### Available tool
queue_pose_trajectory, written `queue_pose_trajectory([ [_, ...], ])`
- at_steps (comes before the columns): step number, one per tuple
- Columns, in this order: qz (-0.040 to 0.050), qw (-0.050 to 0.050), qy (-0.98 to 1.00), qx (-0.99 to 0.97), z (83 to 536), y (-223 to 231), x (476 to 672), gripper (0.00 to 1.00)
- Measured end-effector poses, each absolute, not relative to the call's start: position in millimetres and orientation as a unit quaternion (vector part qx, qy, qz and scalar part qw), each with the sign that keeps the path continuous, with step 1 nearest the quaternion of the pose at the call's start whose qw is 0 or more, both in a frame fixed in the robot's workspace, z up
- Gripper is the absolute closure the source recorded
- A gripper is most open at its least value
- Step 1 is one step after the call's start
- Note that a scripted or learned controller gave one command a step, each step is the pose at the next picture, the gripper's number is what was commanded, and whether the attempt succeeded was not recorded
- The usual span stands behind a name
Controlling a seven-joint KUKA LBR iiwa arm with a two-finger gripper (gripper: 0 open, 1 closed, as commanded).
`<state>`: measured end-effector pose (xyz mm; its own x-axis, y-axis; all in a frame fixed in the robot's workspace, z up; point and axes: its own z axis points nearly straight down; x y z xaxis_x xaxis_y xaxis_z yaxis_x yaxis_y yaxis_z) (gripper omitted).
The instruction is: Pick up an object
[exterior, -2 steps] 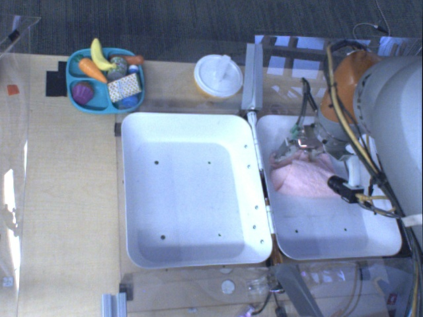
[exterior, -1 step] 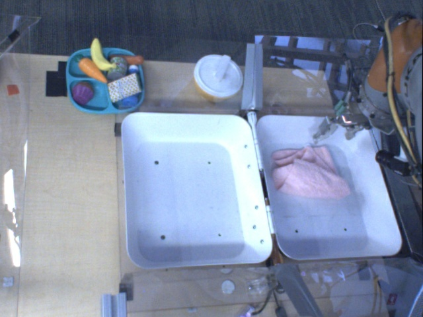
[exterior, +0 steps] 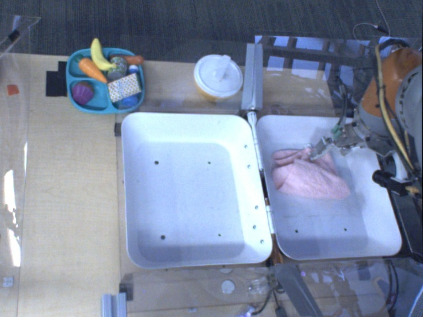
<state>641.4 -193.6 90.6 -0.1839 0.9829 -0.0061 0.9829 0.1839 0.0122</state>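
A crumpled pink cloth [exterior: 309, 178] lies in the right white bin [exterior: 370, 240], in its upper middle. My gripper [exterior: 320, 148] reaches in from the right at the cloth's top edge. A small fold of the cloth is drawn up between its fingers [exterior: 325, 144], which are shut on it. Most of the cloth still rests on the bin floor. The grey arm with its orange band [exterior: 386, 78] stands at the right edge.
The left white bin [exterior: 132, 197] adjoins the right one. Behind it on the bench stand a blue tray of toy food [exterior: 75, 104] and a white lidded cup [exterior: 219, 76]. A metal frame and cables crowd the back right.
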Motion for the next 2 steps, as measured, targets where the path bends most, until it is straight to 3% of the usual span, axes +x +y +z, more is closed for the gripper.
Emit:
queue_pose_trajectory([
  [1,0.0027,0.007,0.813,0.582,91.2,-182.0,631.6,0.0],
  [2,0.0037,0.007,0.824,0.567,91.2,-130.8,610.5,0.0],
])
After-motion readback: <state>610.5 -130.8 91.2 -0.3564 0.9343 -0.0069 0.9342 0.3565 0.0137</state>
